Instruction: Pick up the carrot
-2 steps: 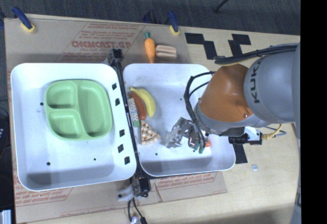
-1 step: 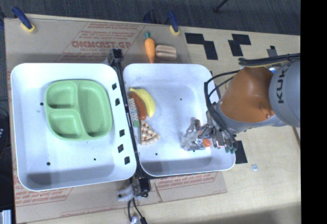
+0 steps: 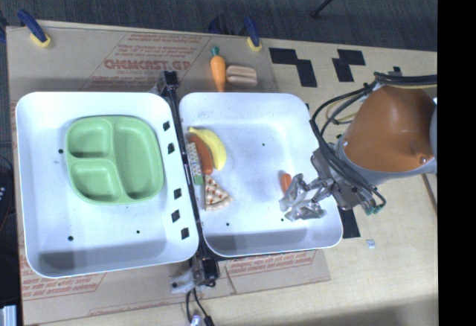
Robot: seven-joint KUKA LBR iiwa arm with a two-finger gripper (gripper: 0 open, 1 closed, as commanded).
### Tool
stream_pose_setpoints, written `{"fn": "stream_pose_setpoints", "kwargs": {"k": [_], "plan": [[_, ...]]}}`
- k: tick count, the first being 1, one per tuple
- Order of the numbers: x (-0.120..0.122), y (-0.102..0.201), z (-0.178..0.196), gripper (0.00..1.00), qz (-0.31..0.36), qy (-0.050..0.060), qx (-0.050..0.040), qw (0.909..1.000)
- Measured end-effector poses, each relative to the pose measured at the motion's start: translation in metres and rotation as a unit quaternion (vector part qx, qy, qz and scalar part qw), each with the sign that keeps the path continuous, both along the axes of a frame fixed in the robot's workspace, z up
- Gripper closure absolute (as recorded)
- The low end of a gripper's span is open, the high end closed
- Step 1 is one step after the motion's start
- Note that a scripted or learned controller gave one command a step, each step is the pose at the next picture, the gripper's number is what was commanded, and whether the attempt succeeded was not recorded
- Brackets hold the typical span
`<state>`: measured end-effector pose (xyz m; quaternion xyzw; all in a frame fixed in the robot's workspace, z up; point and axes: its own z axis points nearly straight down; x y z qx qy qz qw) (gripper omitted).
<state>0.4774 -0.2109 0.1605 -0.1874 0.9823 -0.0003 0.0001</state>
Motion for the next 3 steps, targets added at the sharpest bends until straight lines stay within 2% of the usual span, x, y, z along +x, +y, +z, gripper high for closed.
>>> {"fn": "stream_pose_setpoints", "kwargs": {"k": [1,2,3], "plan": [[0.028,0.050,-0.069,1.00,0.038,0.001,0.0009,0.9993],[0.026,0.000,-0.040,1.00,0.087,0.001,0.0001,0.9962],[0.033,0.000,0.034,1.00,0.187,0.000,0.0000,0.9823]]}}
